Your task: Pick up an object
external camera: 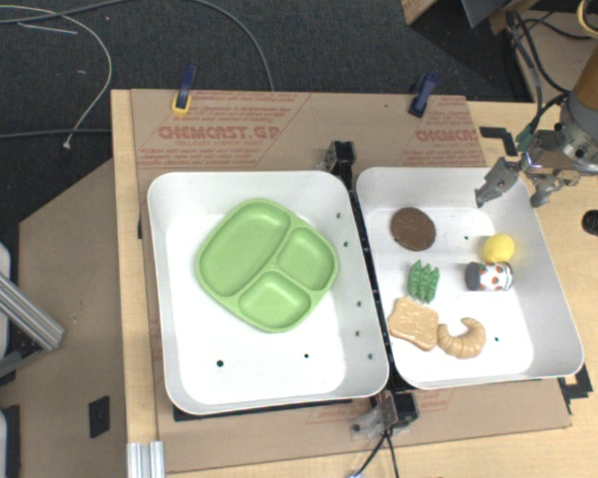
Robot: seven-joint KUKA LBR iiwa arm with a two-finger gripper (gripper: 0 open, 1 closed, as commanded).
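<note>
The right bin (548, 317) holds a brown round cookie (414, 228), a green ridged piece (424, 281), a slice of toast (413, 324), a croissant (463, 338), a yellow ball (498, 248) and a small grey-and-white toy with red dots (487, 278). My gripper (519, 183) hangs over the bin's far right corner, above and right of the cookie. Its two fingers are spread apart and open with nothing between them.
The left bin (179, 357) holds a green three-compartment plate (267, 265). Black clamps (340, 155) sit where the two bins meet at the back, and blue clips (424, 95) hold the cardboard's far edge. Cables run at the top right.
</note>
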